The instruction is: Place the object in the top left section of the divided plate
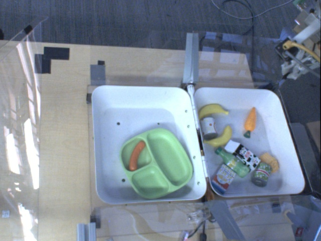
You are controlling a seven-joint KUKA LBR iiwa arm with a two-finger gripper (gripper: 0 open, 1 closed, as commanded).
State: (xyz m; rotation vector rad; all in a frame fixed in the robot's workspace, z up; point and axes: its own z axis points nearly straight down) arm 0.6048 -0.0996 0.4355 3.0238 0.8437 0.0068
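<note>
the left bin (100, 134) is occupied by a green divided plate (173, 159). an orange sausage-shaped object (136, 155) is seen lying inside the plate's upper left section, tilted, with its upper end toward the plate's middle ridge. the right bin (281, 134) is loaded with two bananas (213, 110), a small can (209, 127) between them, a carrot (250, 121), a green bottle (232, 162), a black and white carton (246, 156), a pouch (224, 177), a small jar (261, 174) and a yellow item (270, 160). arm hardware (301, 44) is located at the upper right, well apart from both bins; the gripper's state cannot be told.
</note>
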